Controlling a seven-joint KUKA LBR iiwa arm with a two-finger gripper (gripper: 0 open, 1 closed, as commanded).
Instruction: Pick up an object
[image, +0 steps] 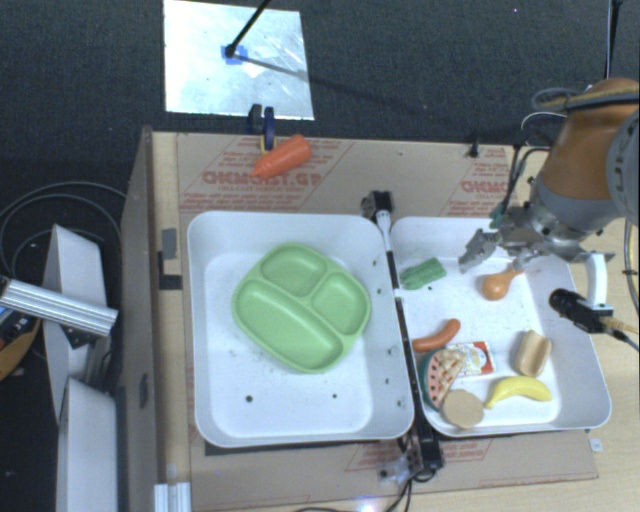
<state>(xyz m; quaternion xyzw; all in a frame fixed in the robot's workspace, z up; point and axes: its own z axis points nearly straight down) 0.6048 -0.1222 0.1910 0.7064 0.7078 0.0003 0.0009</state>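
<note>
While the end effector (487, 247) hung over the right bin (590, 400), its finger state couldn't be told. A curved yellow banana (519, 391) lay beside a rounded bread roll (531, 352). A glossy green divided plate (301, 307) sat in the left bin (215, 400).

Light green divided plate (302, 307); yellow banana (519, 390); red sausage (436, 335); orange carrot (282, 157); white bins (215, 400).

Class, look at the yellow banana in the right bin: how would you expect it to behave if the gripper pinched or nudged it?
The banana looks like smooth moulded plastic, so probably stiff, light and a bit slippery. Its curved shape suggests it may pivot or rock when nudged rather than roll. It lies close to the round tan piece, which could crowd a pinch.
</note>
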